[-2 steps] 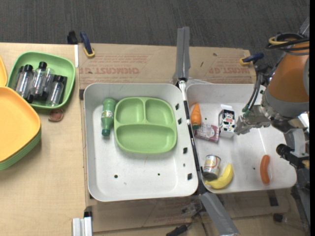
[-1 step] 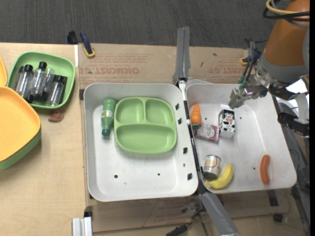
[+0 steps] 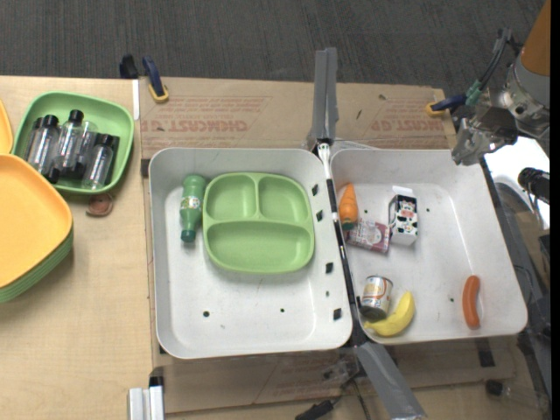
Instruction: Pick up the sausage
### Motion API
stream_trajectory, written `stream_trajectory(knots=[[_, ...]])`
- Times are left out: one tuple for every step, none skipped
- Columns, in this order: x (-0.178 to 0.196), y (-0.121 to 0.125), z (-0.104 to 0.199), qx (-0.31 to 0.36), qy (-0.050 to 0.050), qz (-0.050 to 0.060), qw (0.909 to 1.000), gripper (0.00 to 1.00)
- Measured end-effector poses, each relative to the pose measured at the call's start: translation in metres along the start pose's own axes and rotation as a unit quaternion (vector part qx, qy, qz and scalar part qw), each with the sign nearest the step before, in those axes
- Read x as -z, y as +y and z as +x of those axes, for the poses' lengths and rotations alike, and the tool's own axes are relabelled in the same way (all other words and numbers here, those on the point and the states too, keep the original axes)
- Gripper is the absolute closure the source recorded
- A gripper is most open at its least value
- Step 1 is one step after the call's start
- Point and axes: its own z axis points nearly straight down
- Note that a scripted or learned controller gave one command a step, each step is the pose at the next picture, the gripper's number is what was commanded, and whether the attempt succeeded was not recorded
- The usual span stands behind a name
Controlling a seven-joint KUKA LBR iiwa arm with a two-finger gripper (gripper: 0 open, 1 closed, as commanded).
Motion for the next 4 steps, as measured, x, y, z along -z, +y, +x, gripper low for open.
stream_trajectory(knots=[[0.010, 0.041, -0.039, 0.079, 0.000, -0.001, 0.9969, 1.00], [0.036, 0.052, -0.022, 0.152, 0.000, -0.001, 0.9884, 1.00], [0.070, 0.059, -0.068, -0.097, 0.000, 0.000, 0.9953, 1.00], [0.077, 0.060, -0.067, -0.094, -0.001, 0.001, 0.9955, 1.00]])
